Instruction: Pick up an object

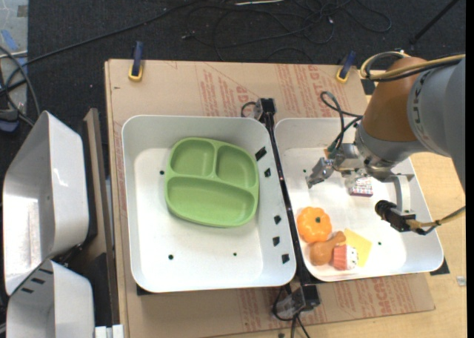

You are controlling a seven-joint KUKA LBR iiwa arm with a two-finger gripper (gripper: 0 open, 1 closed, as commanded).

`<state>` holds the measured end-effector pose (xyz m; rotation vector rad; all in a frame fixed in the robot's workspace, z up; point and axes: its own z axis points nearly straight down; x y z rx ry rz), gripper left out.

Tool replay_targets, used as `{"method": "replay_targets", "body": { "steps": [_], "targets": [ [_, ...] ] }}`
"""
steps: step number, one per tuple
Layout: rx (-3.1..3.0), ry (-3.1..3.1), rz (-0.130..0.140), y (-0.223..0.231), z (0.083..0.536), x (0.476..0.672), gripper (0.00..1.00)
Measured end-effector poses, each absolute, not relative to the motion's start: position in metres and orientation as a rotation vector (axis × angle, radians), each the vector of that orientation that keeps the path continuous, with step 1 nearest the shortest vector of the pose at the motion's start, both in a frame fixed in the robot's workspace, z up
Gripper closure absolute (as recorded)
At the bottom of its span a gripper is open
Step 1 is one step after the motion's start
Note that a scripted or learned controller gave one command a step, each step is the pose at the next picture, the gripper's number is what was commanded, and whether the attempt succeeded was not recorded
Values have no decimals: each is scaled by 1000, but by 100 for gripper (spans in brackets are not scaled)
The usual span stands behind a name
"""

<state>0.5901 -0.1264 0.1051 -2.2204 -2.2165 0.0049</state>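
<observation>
In the right bin (422,255), my gripper (329,167) hangs low over the bin's upper left part, below the orange band (392,107) of the arm. A small pink and white packet (361,187) lies just to the gripper's right, apart from it. Toward the bin's front sit an orange toy pumpkin (313,224), a brownish orange lump (322,253), a pink and white block (342,258) and a yellow wedge (358,242), bunched together. Nothing shows in the gripper's grasp.
The left bin (141,203) holds a green divided plate (213,182). A black divider strip (278,188) runs between the bins. Cables (396,214) hang from the arm over the right bin. White tubs (44,188) stand off the bench at left.
</observation>
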Motion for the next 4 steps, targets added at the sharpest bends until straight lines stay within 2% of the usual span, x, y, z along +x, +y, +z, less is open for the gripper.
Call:
{"method": "replay_targets", "body": {
  "steps": [1, 2, 3, 4],
  "targets": [
    [-2225, -2219, 0, -127, 119, 592, 100],
    [-2223, -2228, -5, -130, 169, 603, 100],
    [-2222, -2227, -4, -130, 208, 604, 100],
    [-2212, -2229, -1, -76, 217, 595, 100]
  ]
}}
